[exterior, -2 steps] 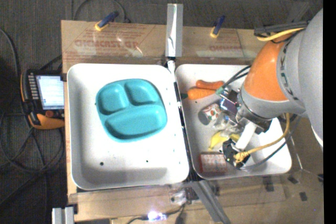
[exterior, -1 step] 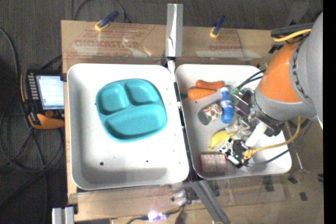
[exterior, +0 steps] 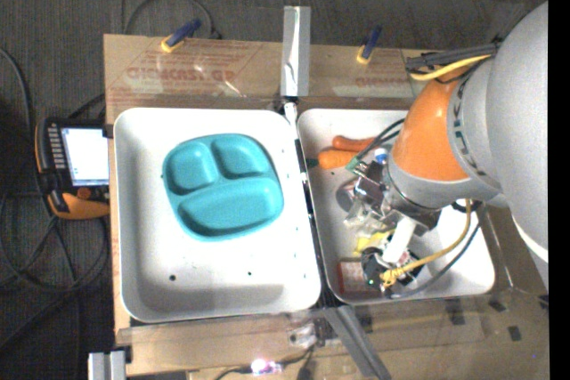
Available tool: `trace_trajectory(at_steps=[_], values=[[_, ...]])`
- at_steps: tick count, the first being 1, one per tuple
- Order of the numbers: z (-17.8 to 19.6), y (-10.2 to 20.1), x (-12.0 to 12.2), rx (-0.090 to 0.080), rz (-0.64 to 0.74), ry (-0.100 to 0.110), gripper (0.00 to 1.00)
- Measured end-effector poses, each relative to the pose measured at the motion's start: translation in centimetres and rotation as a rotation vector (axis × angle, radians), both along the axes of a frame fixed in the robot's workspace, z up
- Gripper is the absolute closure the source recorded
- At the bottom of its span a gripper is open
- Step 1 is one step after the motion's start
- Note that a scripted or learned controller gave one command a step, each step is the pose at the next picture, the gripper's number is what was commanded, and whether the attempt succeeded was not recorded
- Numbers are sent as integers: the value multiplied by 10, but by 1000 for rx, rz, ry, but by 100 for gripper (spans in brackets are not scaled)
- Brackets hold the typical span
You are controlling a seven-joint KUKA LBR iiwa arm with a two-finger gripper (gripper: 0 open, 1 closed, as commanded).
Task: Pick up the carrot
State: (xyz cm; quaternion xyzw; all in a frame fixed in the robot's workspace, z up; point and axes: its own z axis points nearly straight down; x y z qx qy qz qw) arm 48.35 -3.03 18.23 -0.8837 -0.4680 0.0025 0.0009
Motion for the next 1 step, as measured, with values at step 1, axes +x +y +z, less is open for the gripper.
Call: trace_trajectory(at_steps=[1], values=[[13,-13,0,0,4,-1,100]])
